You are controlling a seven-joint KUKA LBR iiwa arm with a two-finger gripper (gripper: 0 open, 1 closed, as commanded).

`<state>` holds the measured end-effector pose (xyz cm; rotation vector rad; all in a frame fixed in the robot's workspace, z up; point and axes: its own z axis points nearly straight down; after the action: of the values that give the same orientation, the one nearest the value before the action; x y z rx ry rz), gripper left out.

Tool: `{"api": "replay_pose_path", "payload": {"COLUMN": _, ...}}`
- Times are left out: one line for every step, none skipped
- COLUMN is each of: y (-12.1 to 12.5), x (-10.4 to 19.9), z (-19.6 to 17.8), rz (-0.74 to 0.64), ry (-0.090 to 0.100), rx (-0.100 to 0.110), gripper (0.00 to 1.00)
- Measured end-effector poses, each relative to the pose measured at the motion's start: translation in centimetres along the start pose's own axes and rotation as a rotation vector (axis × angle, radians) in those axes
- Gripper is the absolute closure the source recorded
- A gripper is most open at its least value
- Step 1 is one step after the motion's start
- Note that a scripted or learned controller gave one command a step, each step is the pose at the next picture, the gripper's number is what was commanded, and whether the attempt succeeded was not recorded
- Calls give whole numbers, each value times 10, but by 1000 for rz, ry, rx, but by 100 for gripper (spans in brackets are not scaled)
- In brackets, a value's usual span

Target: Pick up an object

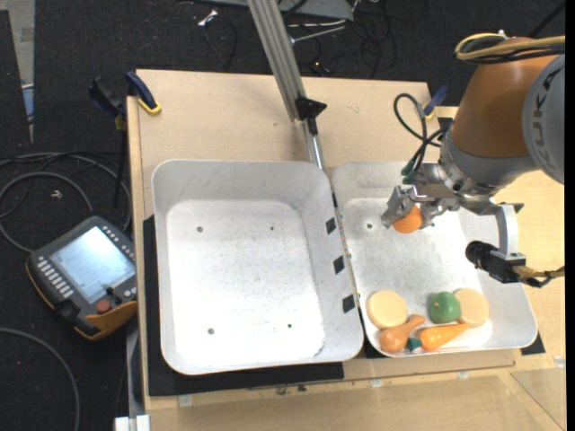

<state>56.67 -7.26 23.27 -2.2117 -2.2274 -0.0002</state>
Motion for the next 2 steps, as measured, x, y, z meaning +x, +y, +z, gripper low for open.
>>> {"api": "replay_pose_path", "payload": {"y": -18, "x": 49, "z": -11, "rz": -1, "ry": 0, "rx": -1, "gripper": 100}}
{"api": "replay_pose_path", "payload": {"y": -32, "x": 107, "z": -11, "rz": -1, "ry": 0, "rx": 0, "gripper": 100}}
